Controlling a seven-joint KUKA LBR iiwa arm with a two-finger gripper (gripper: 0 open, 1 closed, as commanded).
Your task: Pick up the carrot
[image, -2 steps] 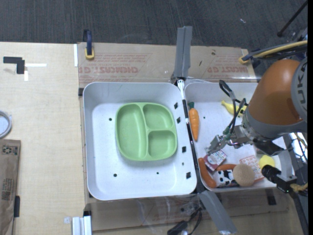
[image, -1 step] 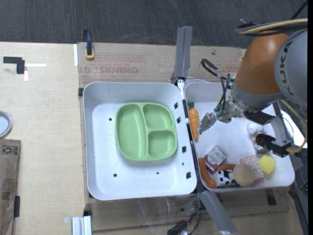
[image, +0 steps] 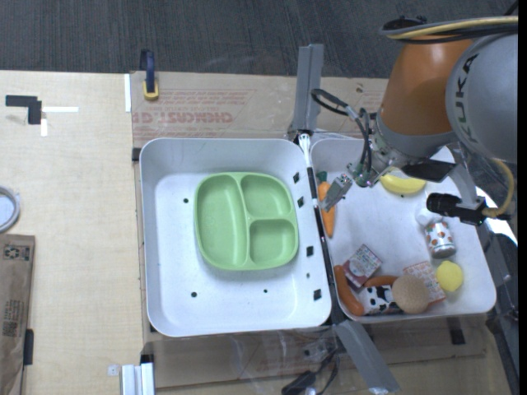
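The carrot is a small orange piece lying against the left wall of the right bin, pointing toward the front. My gripper is low over the carrot's far end, at the bin's back-left corner, and touches or nearly touches it. The gripper's tip hides the top of the carrot. The grey arm with its orange band comes in from the upper right.
The left bin holds a green divided plate. In the right bin lie a banana, a small can, a yellow lemon, a round bun, a snack packet and an orange-red sausage-like piece.
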